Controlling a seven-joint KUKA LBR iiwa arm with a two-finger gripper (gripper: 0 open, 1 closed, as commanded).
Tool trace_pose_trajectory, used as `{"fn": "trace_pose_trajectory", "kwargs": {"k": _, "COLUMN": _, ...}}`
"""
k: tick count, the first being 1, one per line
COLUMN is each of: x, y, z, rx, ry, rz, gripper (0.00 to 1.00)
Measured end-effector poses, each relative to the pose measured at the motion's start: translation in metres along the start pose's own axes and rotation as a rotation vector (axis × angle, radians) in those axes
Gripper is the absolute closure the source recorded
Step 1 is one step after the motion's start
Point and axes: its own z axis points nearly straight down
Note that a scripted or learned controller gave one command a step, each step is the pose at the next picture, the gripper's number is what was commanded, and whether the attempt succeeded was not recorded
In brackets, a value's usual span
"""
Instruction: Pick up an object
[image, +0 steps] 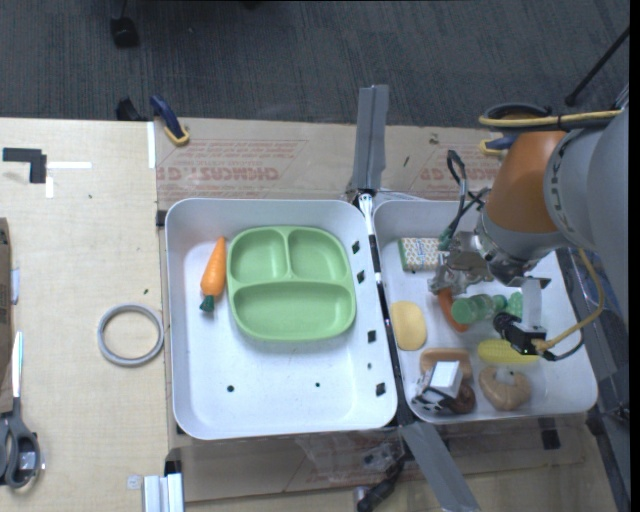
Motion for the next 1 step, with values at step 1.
{"fn": "trace_pose_trajectory", "kwargs": {"k": 1, "x": 0.036, "y": 0.0436, "z": -0.102, "rx": -0.002, "ry": -0.001, "rz": 0.042, "gripper": 1.0}}
